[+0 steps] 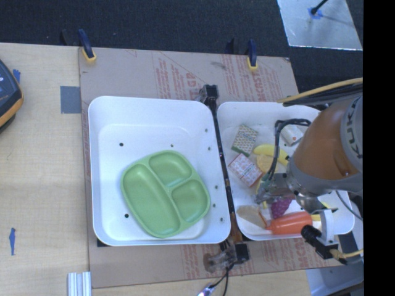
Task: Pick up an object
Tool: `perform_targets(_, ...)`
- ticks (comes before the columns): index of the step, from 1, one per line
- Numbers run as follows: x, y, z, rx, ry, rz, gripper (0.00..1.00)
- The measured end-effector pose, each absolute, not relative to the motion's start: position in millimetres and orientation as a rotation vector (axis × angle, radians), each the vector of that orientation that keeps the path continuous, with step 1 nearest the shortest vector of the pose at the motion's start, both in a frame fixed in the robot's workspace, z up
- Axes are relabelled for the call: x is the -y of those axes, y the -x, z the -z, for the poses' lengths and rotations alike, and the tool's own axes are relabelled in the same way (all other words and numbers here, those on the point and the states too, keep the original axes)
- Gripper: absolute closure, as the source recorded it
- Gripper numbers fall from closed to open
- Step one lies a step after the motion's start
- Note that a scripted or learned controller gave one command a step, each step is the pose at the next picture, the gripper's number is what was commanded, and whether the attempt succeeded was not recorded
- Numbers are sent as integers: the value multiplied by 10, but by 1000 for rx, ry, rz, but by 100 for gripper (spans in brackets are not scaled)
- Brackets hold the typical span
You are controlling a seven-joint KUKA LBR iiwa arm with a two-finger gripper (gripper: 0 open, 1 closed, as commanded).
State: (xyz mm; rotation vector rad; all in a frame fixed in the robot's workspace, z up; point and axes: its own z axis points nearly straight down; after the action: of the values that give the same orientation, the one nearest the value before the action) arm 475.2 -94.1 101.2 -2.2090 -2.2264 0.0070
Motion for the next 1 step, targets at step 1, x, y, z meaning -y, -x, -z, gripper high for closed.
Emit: perform_targets(1, 940, -4753, -1011, 2227, 2209, -7, 0)
